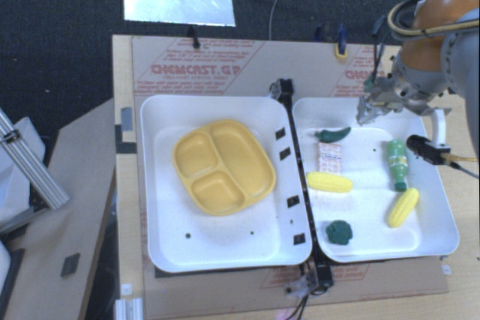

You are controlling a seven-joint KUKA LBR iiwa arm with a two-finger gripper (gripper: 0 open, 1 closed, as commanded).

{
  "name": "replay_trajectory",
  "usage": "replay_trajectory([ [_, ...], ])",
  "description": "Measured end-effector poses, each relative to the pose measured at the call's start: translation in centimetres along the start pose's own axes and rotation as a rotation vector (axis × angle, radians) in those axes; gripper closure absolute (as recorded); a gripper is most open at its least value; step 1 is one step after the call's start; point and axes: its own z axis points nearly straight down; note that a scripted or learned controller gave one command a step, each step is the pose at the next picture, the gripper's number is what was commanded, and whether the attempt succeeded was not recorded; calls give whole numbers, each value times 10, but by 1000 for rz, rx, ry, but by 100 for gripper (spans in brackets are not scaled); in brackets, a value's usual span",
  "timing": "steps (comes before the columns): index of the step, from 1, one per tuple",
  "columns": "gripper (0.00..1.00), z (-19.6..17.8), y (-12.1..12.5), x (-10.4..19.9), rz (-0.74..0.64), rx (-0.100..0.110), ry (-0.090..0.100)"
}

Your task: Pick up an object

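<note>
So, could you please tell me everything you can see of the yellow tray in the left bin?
The yellow tray looks like smooth moulded plastic, a rounded rectangle with three compartments. It lies flat and turned at a slant on the floor of the left bin, roughly central, apart from the walls. Nothing shows inside it, and nothing else touches it.

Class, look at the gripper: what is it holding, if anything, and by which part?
Nothing. The gripper hovers over the right bin's far edge, with no object between its fingers.
</note>
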Motion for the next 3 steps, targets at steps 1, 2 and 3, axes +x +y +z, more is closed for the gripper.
replay_trajectory([
  [1, 100, -54, 2, 0, -1, -3, -1],
  [2, 100, -65, -27, 39, -2, 3, 0],
  [3, 100, -56, -49, 87, -1, 4, 0],
])
